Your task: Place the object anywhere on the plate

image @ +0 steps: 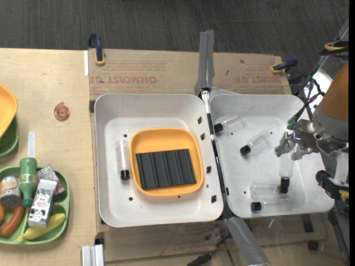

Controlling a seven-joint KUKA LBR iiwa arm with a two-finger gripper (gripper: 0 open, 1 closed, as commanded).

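Observation:
An orange plate (164, 137) lies in the left bin (105, 148) with a black ridged slab (165, 168) on it. Left of the plate, on the bin floor, lies a clear vial with a black cap (121, 157). My gripper (290, 147) hangs over the right part of the right bin (310, 201), far from the plate. Directly below it stands or hangs another clear vial (284, 176), black cap at its lower end; I cannot tell whether it is held.
More clear black-capped vials lie in the right bin: one at the back left (230, 124), one in the middle (255, 144), one at the front (268, 193). A green tray of toy food (58, 220) sits on the wooden table, far left.

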